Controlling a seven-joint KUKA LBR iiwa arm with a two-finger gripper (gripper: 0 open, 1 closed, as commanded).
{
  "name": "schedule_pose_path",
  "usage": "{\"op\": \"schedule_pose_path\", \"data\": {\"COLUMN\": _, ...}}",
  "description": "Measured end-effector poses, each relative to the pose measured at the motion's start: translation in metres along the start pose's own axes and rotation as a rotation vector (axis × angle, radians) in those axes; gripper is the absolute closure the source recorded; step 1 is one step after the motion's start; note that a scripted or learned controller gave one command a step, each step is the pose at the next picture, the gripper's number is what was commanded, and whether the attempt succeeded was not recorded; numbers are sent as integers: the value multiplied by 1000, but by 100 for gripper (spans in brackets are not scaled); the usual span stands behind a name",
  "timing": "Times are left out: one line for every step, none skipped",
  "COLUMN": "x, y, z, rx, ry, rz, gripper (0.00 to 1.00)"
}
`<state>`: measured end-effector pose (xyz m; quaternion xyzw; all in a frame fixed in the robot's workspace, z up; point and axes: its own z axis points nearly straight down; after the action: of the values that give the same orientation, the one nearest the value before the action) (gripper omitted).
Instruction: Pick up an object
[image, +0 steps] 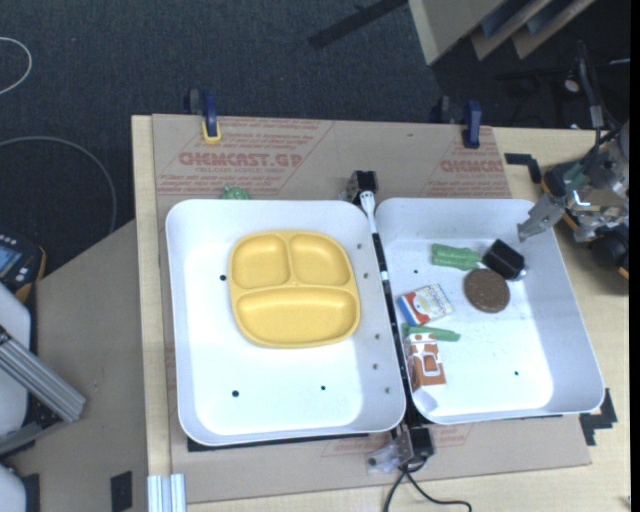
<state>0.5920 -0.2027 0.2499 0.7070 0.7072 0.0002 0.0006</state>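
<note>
Though blurred, hand (541, 216) perhaps over bin (545, 345).

Dark blue carpet floor (120, 60) surrounds a pale wooden bench (100, 300)

The light is even and quite bright, and it seems to come from above. The two white bins (300, 420) are almost overexposed, so their surface shows little detail. Shadows are soft and short; a faint one lies under the yellow tray (295, 288). The dark floor (100, 60) stays dim. The picture is a little soft and grainy, and small print is not readable.
</note>
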Motion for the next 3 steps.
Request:
{"op": "schedule_pose_path", "data": {"x": 0, "y": 1, "z": -11, "rx": -3, "ry": -2, "rz": -1, "gripper": 100}}
{"op": "schedule_pose_path", "data": {"x": 63, "y": -58, "z": 12, "rx": 8, "ry": 5, "rz": -4, "gripper": 100}}
{"op": "schedule_pose_path", "data": {"x": 143, "y": -97, "z": 7, "rx": 5, "ry": 6, "rz": -7, "gripper": 100}}
